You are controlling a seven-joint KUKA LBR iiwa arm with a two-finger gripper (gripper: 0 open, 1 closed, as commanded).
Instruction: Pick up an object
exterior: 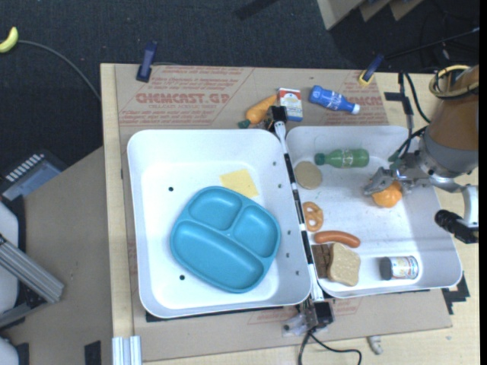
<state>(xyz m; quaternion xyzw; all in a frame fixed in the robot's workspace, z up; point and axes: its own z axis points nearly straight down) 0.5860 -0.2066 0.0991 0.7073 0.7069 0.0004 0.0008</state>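
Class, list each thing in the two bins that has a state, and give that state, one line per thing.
Blue tray: upright, compartments bare.
Green bottle: lying on its side.
Can: lying on its side.
Orange fruit: on the bin floor, at the claw.
Bread slice: leaning on darker slice.

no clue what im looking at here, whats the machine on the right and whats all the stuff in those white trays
One camera looks down at a slant on a bench. The machine is a robot arm reaching in from the right; its hand sits over an orange fruit in the right bin; a grip isn't clear. That bin also holds a green bottle, a pretzel, a sausage, bread and a small can. The left bin holds a blue divided plate and a yellow cheese slice.
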